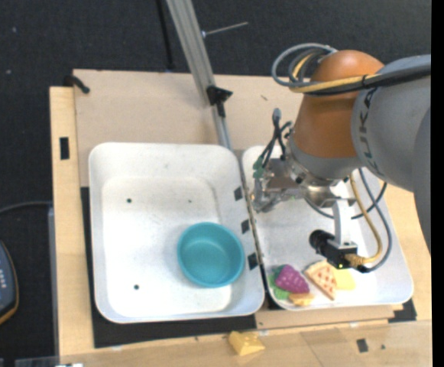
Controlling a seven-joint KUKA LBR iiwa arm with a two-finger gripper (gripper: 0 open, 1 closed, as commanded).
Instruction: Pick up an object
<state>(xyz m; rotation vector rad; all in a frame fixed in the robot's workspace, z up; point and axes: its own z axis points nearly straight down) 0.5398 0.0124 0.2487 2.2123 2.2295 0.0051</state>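
Positioned over the right bin (393,281), the end effector (264,197) sits at the left side of that bin, close to the wall it shares with the left bin (111,167). The arm's orange band (332,105) and grey wrist hang above it and hide much of it, and whether it is wide or narrow cannot be told. Nothing is seen gripped in it, so the pick looks not yet made.

Candidate objects lie at the near edge of the right bin: a magenta toy with green leaves (290,280), a pizza-slice toy (322,279) just beside it, and a small yellow block (345,280) touching that slice. All three rest on the bin floor, apart from the end effector. A teal bowl (209,253) sits in the left bin near the dividing wall. A yellow wedge (244,344) lies on the tabletop (69,342) outside both bins.

Judging by this, the whole grasp is left: reach an object, close on it, lift it.
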